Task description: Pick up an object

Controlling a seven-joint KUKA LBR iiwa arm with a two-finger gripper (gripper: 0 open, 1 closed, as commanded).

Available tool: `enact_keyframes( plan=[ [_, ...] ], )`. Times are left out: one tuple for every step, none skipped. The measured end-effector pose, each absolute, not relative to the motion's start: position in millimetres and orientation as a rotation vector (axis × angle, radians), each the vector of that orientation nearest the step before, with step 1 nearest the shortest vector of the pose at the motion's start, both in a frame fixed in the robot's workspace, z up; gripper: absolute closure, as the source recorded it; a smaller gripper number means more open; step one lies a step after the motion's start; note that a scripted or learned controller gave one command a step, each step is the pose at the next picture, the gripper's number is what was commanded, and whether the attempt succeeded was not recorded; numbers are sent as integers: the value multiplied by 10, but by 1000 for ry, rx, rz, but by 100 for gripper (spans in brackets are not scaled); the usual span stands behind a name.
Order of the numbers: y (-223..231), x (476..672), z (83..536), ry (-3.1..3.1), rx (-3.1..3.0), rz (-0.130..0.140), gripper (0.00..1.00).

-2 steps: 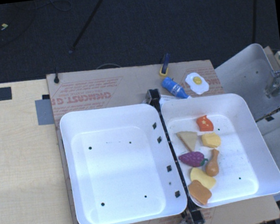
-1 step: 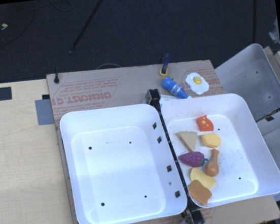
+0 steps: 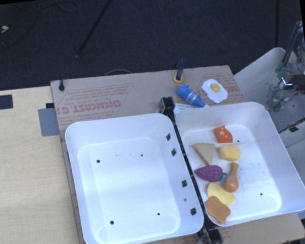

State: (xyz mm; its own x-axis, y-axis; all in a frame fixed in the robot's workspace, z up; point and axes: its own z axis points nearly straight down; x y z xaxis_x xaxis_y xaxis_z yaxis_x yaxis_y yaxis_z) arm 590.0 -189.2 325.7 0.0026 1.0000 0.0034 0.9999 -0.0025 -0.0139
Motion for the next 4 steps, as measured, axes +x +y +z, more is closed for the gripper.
enact_keyframes(
  plan=[
    [-1343, 6233, 4145, -2226, -2221, -4, 100],
    [-1234, 6446, 5462, -2231, -2227, -11, 100],
    [-1873, 6420, 3369, -2207, -2217, 15, 100],
    [-1717, 6441, 4728, -2227, -2225, -7, 100]
  ],
)
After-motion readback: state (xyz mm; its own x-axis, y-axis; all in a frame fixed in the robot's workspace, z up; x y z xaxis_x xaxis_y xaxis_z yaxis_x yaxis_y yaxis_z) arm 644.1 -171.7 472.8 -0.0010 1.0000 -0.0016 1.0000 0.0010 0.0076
